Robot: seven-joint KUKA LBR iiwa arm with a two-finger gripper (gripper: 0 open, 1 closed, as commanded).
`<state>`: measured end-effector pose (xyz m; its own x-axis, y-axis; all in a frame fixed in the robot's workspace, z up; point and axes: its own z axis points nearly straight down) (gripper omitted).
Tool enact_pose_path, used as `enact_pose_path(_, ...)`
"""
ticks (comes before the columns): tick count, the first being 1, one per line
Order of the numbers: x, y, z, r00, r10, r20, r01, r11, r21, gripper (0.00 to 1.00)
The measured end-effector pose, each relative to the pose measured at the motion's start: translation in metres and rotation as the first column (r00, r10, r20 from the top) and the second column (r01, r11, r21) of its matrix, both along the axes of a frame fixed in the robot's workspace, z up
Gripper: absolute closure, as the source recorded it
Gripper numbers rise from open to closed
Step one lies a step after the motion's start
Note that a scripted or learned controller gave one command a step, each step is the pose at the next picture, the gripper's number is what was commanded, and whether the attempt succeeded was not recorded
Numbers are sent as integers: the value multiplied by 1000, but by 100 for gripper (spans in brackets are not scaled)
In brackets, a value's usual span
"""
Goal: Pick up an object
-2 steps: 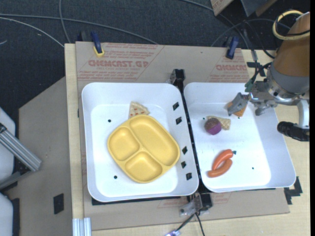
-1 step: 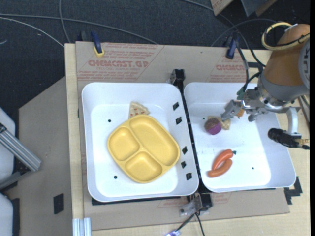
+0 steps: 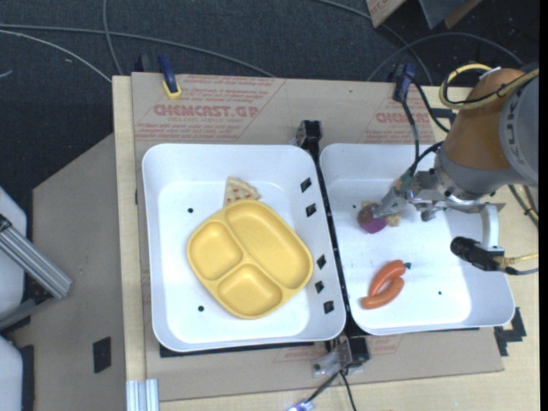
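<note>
**A:** Where is the arm?

**B:** The grey arm [image 3: 484, 135], with its orange band, reaches in from the right over the right bin [image 3: 479, 311]. Its tip is low over the upper left part of that bin.

**A:** And the fingers?

**B:** The fingers [image 3: 390, 205] point down and left towards a small purple lump [image 3: 372, 222]. They are right against it or just above it. I cannot tell whether they are released or clenched, because the metal parts run together from this angle. I cannot see the lump between them either.

**A:** So where exactly does the lump lie?

**B:** On the floor of the right bin, near its left wall, in the upper half.

**A:** What else is in that bin?

**B:** An orange-red curved piece [image 3: 384, 284], below the lump and apart from it, lying at a slant towards the front.

**A:** And the left bin?

**B:** The left bin [image 3: 163, 229] holds a yellow tray [image 3: 248, 259] with three compartments, turned at an angle and taking up most of the floor. A tan wedge [image 3: 240, 188] peeks out from its far edge and touches it.

**A:** What carries the bins?

**B:** A worktop [image 3: 223, 101] covered in brown printed board. The two bins sit side by side on it, with black clips [image 3: 308, 131] along the seam between them. A blue clamp [image 3: 169, 77] grips the far edge on the left.
</note>
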<state>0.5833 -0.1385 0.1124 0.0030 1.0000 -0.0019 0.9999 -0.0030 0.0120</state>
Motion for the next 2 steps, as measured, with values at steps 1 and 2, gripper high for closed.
enact_pose_path(1, 0, 0, -28, 1000, 3, -15, -3, 1000, 3, 0)
enact_pose_path(2, 1, 1, -16, 1000, 3, -13, -3, 1000, 4, 100)
